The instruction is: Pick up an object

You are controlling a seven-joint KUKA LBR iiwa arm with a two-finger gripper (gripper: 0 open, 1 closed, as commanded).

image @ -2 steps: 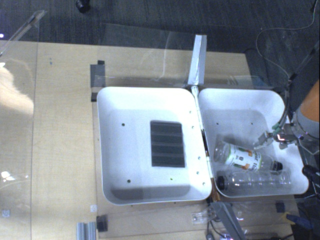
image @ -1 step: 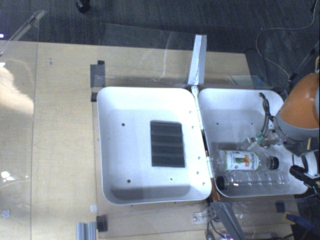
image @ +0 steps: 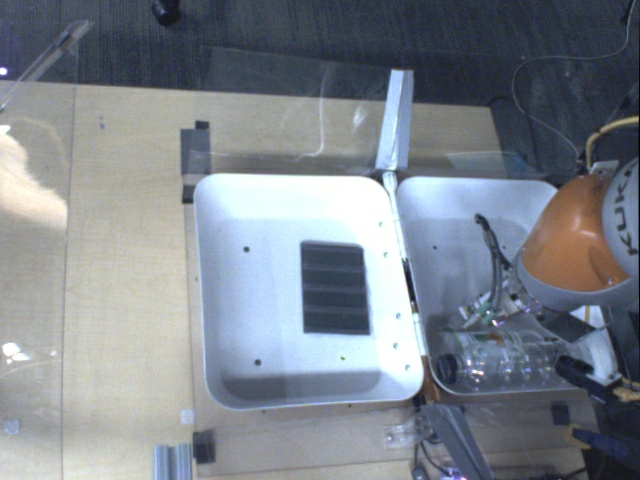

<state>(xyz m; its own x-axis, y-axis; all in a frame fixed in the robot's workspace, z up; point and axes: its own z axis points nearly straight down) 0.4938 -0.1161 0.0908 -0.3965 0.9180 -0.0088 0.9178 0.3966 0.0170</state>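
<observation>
A dark ribbed rectangular pad (image: 335,287) lies flat in the middle of the left bin (image: 230,268). A clear plastic bottle (image: 505,360) with a black cap lies on its side along the near wall of the right bin (image: 445,228). My gripper (image: 487,313) reaches down into the right bin from under the orange band, just above and behind the bottle's middle. The wrist and cables cover its tip.
A metal divider post (image: 395,118) stands behind the seam between the bins. Cables hang off the wrist over the right bin. Clear plastic sheeting covers the bench at the left. Brackets and hardware sit at the bench's near edge.
</observation>
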